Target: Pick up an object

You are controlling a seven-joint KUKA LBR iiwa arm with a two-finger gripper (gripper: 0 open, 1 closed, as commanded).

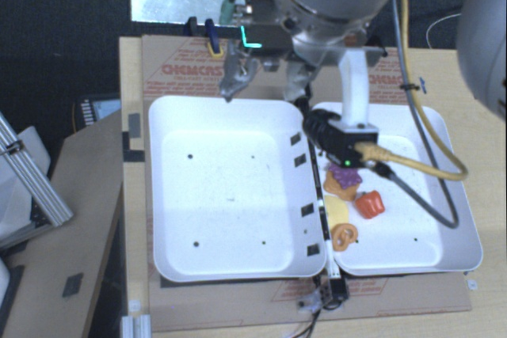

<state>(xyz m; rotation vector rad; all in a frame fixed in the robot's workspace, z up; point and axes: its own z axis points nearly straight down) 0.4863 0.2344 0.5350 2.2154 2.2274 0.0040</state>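
Observation:
My gripper (265, 87) hangs over the back rim of the left bin (170, 119), well above the bench. Its two fingers (235, 81) stand apart with nothing between them, so it is open. Several small objects lie in the right bin (444, 237) near the divider: a purple piece (345, 180), a red piece (370, 204), a pale yellow piece (337, 210) and an orange pretzel-shaped piece (344, 235). All of them lie in front of and to the right of the gripper.
A black device (341, 142) on a white post, with a yellow cable (420, 166), hangs over the right bin just behind the objects. Black clips (305, 210) line the divider between the bins. Blue and yellow clamps (212, 39) sit behind the left bin.

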